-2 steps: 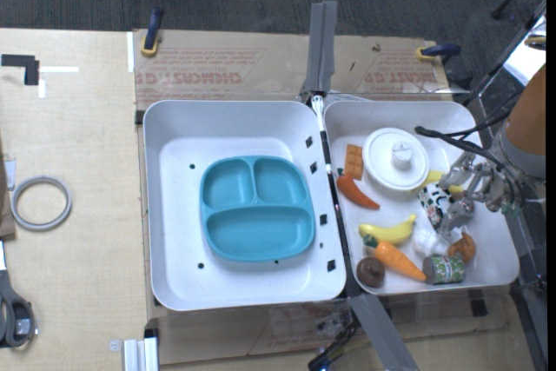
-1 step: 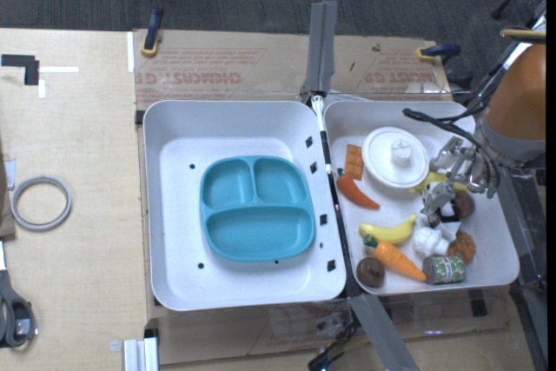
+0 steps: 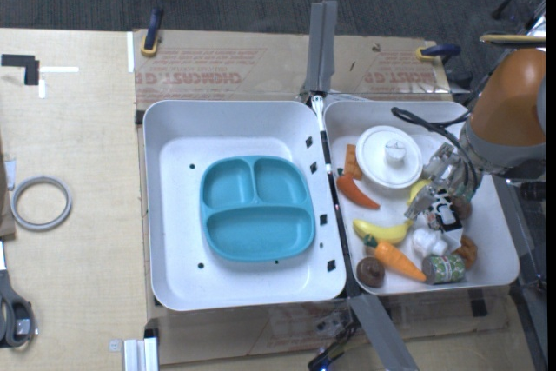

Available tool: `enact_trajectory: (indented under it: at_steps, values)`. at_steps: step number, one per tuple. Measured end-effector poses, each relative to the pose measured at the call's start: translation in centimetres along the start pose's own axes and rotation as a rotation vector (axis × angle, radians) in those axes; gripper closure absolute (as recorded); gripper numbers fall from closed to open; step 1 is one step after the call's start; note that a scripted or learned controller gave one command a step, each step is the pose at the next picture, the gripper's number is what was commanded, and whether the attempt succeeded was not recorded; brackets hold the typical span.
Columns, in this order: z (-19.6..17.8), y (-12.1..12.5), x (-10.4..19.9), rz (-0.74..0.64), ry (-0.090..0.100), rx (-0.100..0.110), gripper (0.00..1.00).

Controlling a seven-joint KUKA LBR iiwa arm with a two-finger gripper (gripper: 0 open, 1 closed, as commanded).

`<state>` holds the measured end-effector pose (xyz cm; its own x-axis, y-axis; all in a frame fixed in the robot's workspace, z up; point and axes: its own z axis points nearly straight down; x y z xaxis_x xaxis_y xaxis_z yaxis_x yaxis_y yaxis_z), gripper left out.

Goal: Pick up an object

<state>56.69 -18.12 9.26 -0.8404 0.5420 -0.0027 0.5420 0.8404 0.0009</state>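
hand: the hand (image 3: 439, 187) is hanging low over the right bin (image 3: 499, 213), toward that bin's right wall, with the grey arm (image 3: 508, 113) coming in from the bench's right edge

hand state: honestly can't tell. There's metal and cable bunched up down there and I'm not seeing the tips cleanly, so whether it's spread or pinching anything is anybody's guess

target pile: no one object is named, so anything in the right bin counts. The stuff right under and beside the hand is a small white lumpy thing (image 3: 426, 237), a green can (image 3: 445, 268) lying on its side near the bin's front edge, and a brownish piece (image 3: 467, 249) by the front-right corner

key relation: the closest grabbable bits are sitting just front of the hand, toward the bin's front edge, almost touching it. That's looking like a short drop, not a reach

other options: banana (image 3: 382, 230) and carrot (image 3: 400, 261) are lying further toward the divider side, both with their long axes running roughly divider-to-right-wall, the carrot slanted toward the front. The white lidded bowl (image 3: 391, 156) is sitting toward the back of the bin, next to the hand

left bin: just holding a teal divided plate (image 3: 258, 208), well apart from the hand

my read: it's going for the clutter right below, and it's crowded enough there that a clean pinch looks iffy
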Motion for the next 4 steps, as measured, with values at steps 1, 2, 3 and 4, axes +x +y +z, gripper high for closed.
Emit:
enact_trajectory:
  at_steps: [1,2,3,4]
  values:
    - [-1.0,0.1,-0.1,-0.003,-0.005,-0.001,1.0]
    - [-11.1,2.3,1.0,0.175,-0.001,0.001,1.0]
    - [0.1,4.1,2.1,-0.217,0.001,0.0,1.0]
    - [0.1,1.0,11.2,-0.159,0.002,0.0,1.0]
